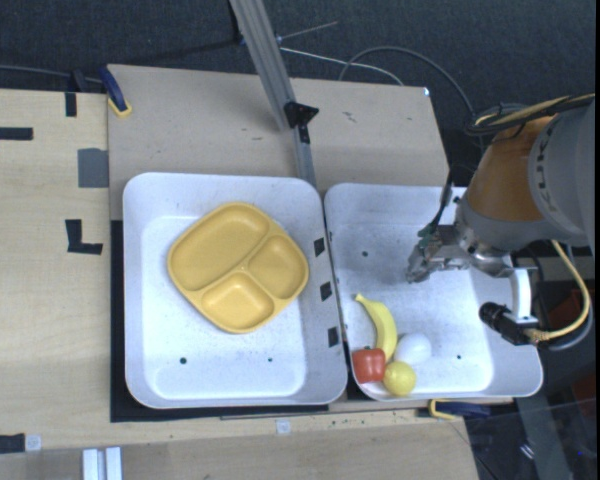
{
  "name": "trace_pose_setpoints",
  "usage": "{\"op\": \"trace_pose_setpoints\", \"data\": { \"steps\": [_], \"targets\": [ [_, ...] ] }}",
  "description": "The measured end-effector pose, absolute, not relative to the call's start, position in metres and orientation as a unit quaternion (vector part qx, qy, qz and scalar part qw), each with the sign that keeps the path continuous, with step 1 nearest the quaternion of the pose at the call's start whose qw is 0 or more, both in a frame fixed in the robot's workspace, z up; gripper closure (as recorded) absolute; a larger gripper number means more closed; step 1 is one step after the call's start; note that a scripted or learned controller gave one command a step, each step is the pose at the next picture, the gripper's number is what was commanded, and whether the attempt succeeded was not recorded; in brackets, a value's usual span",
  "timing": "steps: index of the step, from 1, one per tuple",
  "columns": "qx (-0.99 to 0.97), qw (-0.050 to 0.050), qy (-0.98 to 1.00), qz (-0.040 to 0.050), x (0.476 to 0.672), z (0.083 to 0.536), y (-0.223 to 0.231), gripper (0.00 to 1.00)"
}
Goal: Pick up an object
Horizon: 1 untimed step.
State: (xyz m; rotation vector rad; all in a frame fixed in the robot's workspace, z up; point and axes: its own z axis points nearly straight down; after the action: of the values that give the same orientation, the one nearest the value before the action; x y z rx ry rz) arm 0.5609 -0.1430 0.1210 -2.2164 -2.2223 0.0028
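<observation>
In the right bin [380,218] a yellow banana [379,324] lies near the front left corner. Beside it sit a white round object [415,348], a small yellow ball-like fruit [400,377] and a red item [369,365], all bunched at the bin's front edge. My gripper [423,265] hangs over the middle right of that bin, up and to the right of the banana and apart from it. Nothing shows between its fingers.
The left bin [145,368] holds a yellow three-compartment plate [238,266]. A grey metal pole [265,48] slants in from the top to the divider between the bins. The arm's grey body with orange band [525,183] covers the right bin's right side.
</observation>
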Motion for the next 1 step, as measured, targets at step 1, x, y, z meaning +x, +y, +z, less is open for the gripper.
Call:
{"op": "trace_pose_setpoints", "data": {
  "steps": [1],
  "targets": [
    [-0.707,-0.001,-0.708,-0.0007,0.5578,0.1638,-0.1417,1.00]
  ]
}}
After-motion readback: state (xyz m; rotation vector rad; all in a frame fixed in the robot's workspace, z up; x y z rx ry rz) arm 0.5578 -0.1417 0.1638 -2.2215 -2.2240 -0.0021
